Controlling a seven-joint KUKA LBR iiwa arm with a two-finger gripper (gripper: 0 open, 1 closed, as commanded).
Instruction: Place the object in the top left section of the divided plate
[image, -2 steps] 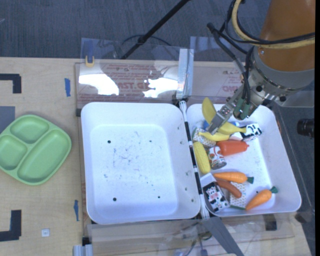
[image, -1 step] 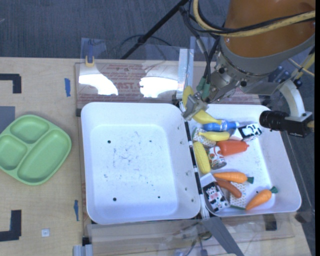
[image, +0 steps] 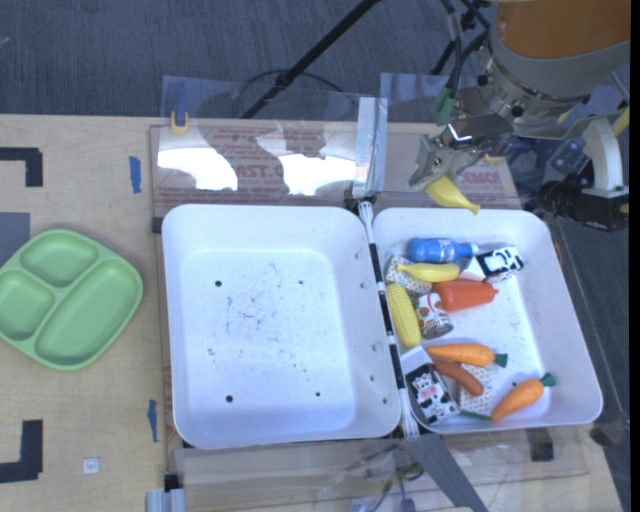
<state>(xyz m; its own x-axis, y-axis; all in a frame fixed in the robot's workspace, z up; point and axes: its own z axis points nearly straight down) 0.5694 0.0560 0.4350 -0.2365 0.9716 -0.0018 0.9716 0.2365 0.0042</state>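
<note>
From the overhead camera you see the claw (image: 447, 172) raised above the far edge of the right bin (image: 563, 330), its fingers pinching a small yellow banana-like object (image: 452, 194) that hangs just beneath them; so the pick looks done. The green divided plate (image: 66, 297) lies far off to the claw's left, on the desk (image: 80, 420) beyond the left bin (image: 268, 330); its 3 sections sit bare. I judge the carry across and the release into the top left section remain.
</note>
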